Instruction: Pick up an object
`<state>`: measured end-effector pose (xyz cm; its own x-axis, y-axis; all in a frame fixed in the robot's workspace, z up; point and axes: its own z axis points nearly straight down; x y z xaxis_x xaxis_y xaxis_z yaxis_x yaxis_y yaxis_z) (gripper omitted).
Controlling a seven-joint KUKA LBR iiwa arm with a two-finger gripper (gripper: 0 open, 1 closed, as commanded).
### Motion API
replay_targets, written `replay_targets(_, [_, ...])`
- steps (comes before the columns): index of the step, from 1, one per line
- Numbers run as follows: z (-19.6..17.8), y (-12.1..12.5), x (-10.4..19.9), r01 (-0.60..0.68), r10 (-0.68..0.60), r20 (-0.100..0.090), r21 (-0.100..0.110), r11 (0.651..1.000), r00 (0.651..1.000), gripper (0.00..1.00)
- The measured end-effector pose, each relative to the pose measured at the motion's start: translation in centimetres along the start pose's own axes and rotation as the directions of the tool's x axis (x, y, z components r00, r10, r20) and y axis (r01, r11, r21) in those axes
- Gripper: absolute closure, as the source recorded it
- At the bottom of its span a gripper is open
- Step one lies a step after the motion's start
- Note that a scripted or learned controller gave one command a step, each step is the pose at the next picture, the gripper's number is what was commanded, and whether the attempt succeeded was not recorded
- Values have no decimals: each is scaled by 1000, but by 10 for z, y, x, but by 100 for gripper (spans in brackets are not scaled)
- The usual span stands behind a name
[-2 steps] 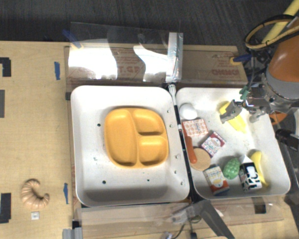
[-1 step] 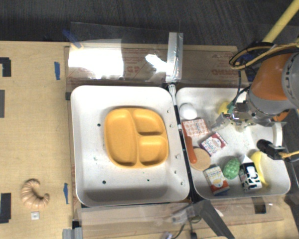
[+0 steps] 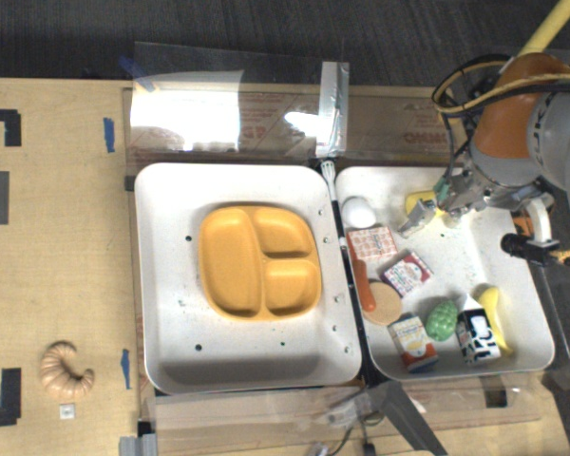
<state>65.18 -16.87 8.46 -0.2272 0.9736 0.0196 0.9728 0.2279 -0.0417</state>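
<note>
The gripper (image 3: 427, 214) hangs near the right bin's (image 3: 532, 340) far edge, touching a yellow object (image 3: 420, 200); finger spacing cannot be told.

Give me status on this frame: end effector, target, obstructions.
End effector low over the right bin, top end, beside a yellow item. Nothing visibly held. Small packets, green object, banana crowd the bin below it.

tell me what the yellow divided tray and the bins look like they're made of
Yellow divided tray: likely moulded plastic, matte; smooth rounded compartments, even colour. Left bin and right bin: probably thin formed plastic, slightly glossy; soft sheen, rounded corners.
</note>
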Motion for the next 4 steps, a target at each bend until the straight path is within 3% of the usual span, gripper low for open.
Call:
replay_targets(1, [0, 0, 0, 1, -1, 1, -1, 1000, 1000, 0])
replay_targets(2, [-7, -2, -6, 3, -3, 12, 0, 1000, 1000, 100])
replay_targets(3, [-2, -21, -51, 368, -367, 36, -33, 929, 930, 100])
replay_targets(4, [-2, -25, -7, 226, -225, 31, -41, 973, 974, 100])
